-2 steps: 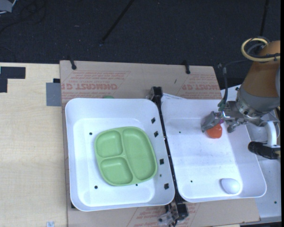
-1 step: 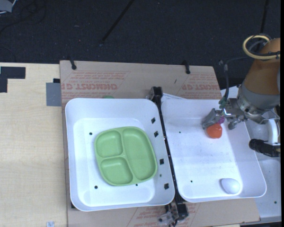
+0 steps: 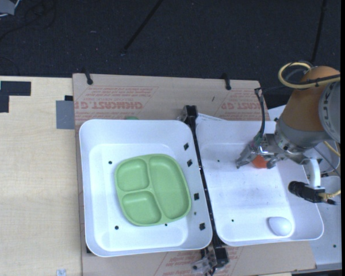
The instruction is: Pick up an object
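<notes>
One small orange object, partly hidden

Two white bins: one green divided plate in the left; right of it, one orange object and one white object

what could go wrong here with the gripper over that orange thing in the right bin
1. The gripper sits low over a small orange object in the right bin; the object is partly hidden, so a secure grasp cannot be confirmed, and it may slip or be left behind on lifting.
2. The object lies near the bin's upper right, so the gripper could catch the bin wall while closing or lifting.
3. The white object blends with the bin floor and could be missed by a later pick.
</notes>
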